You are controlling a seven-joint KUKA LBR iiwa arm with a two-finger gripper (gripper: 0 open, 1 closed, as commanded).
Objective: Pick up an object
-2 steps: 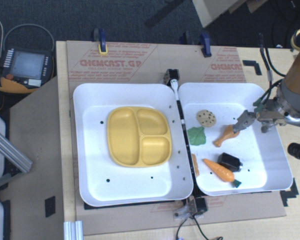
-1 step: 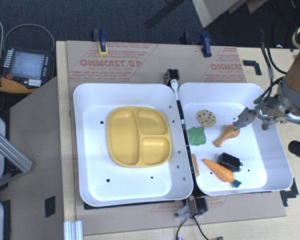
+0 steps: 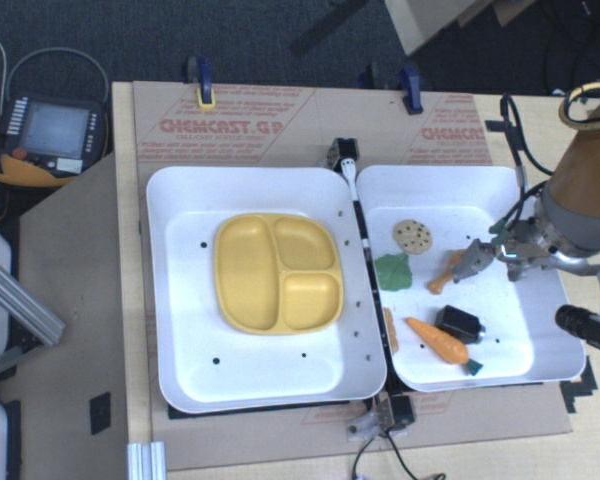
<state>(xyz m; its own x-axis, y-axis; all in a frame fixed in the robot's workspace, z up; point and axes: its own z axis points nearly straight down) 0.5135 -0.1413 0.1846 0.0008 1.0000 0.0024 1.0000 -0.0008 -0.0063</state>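
Objects for picking lie scattered in the right-hand bin (image 3: 500, 193): a round tan cookie (image 3: 412, 234) dotted with dark spots near the bin's upper left, a green leafy piece (image 3: 393, 271) just below it against the left wall, a black block (image 3: 459, 322) lower down, and an orange carrot (image 3: 437, 339) with a green tip lying slantwise, touching or nearly touching the block's lower edge. A slim orange-brown piece (image 3: 446, 272) lies tilted in the middle of the bin, its upper end right at the gripper (image 3: 475, 260) — whether it sits between the fingers or merely beside them cannot be told, and the gripper's state cannot be told either. The arm (image 3: 580, 193) reaches in from the right, its orange band above the grey wrist, with cables looping over the bin's right edge. A thin orange stick (image 3: 390, 330) rests along the bin's left rim, near the carrot. The left-hand bin (image 3: 180, 268) holds a yellow divided tray (image 3: 277, 272) with three compartments, lying flat near its middle. Both bins sit side by side on a cardboard sheet (image 3: 280, 113) printed with red lettering and held by blue clamps (image 3: 202, 76) at the far edge — a teach pendant (image 3: 48, 133) with a dark screen lies off the bench to the left.
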